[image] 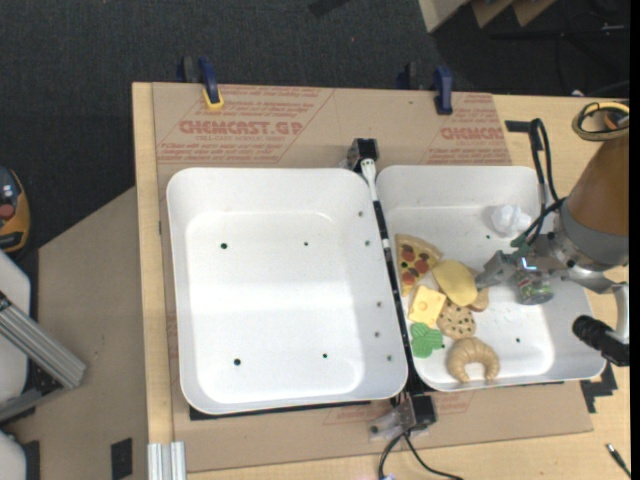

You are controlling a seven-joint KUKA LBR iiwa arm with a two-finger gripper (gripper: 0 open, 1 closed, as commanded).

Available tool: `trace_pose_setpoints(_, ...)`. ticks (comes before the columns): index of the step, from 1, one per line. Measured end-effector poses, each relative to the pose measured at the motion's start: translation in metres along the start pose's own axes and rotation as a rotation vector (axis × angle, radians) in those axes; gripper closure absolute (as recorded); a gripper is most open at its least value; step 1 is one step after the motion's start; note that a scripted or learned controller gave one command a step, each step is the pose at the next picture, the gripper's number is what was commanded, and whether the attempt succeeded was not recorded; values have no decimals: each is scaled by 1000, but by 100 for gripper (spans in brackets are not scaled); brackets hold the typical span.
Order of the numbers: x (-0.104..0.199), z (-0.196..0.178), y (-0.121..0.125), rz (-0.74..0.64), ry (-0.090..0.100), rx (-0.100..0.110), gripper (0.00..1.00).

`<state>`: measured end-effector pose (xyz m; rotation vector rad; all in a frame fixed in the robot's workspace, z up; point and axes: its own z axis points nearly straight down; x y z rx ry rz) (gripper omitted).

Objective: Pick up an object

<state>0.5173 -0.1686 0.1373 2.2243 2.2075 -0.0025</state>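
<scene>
My gripper (503,269) hangs low over the middle of the right bin (520,363), reaching in from the right under the orange-banded wrist. Its tip is just right of a yellow potato-like toy (455,281), close to it or touching it. Around that toy lie a pizza slice (414,257), a yellow cheese square (427,305), a brown cookie (458,321), a green piece (425,341) and a croissant (474,359). A white crumpled item (508,217) sits behind the gripper.
The left bin (190,268) sits beside the right one, with a black divider (385,258) between them. Cables (540,163) run along the right bin's far right side. Clamps (210,83) hold the cardboard at the back.
</scene>
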Motion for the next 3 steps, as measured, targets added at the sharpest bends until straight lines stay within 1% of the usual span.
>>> trace_pose_setpoints(1,52,55,-41,-8,10,10,0)
trace_pose_setpoints(2,49,42,-38,-6,6,2,100)
trace_pose_setpoints(3,129,-54,6,-19,10,-9,100)
